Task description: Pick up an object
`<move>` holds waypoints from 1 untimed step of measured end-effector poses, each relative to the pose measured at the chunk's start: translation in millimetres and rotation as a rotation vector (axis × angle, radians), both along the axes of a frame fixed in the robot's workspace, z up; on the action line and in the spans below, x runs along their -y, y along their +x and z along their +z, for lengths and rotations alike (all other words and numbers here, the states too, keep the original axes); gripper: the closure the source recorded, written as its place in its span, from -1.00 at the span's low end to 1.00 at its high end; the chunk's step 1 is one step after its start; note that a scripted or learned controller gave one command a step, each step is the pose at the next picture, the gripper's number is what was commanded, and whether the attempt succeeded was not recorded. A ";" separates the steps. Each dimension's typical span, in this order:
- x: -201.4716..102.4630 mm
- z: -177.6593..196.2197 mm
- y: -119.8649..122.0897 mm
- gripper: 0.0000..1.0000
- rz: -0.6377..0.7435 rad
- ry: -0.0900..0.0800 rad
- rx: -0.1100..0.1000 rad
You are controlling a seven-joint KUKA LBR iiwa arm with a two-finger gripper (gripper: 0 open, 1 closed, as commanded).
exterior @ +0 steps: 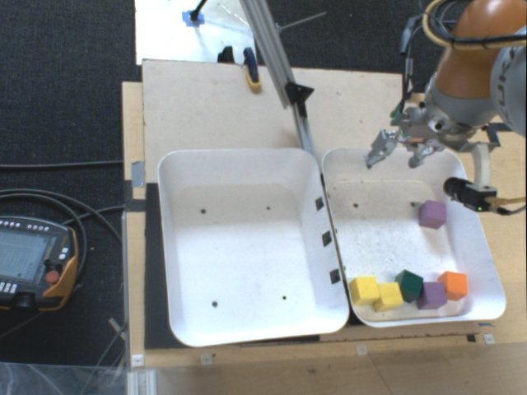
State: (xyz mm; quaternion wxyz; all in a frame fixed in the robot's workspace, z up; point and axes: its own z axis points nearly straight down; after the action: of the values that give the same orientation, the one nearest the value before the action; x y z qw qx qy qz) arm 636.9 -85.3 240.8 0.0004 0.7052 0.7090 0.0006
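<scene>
Apparently we are at the approach step, our two-finger metal gripper [398, 150] spread and grasping nothing above the far rim of the right shallow white plastic bin [482, 249], so next we must descend onto the small purple foam cube [432, 214] lying inside that bin near its right wall

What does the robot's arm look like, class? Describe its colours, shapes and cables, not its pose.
The arm is rounded and bulky, with a glossy orange band above a grey wrist section. Black and pale cables loop beside the orange part. At its end sits a small metallic tool with two thin silvery fingers and touches of green and red.
</scene>
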 end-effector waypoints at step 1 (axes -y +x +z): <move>0.1 0.1 0.0 -1.00 -0.001 0.000 0.000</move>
State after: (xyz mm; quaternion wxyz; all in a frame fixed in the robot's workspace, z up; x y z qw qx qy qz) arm 636.9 -85.4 240.9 0.0005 0.7055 0.7087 0.0007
